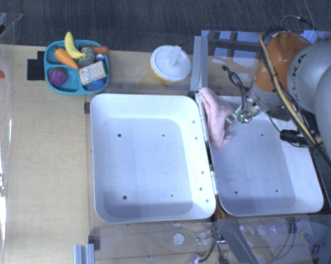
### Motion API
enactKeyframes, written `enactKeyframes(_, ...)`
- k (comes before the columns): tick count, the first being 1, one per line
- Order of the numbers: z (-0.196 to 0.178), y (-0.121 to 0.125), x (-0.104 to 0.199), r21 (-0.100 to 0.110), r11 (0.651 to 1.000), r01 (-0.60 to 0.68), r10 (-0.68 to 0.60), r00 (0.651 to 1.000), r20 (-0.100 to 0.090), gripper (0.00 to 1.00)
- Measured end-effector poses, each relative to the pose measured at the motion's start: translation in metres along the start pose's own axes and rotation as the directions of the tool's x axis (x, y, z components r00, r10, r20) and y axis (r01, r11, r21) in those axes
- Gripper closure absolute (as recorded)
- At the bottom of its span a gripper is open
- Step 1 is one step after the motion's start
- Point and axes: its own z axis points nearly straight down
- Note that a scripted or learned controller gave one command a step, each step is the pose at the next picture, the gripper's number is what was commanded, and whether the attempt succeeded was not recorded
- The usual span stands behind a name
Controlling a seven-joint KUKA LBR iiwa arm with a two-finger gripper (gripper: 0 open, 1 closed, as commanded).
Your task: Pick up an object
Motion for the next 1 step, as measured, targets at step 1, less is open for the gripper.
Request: enactKeyframes(1,-0.0002,-0.0058,0.0199,-0.01,1.0,0.008,-0.007,1.0,0.011,0.0)
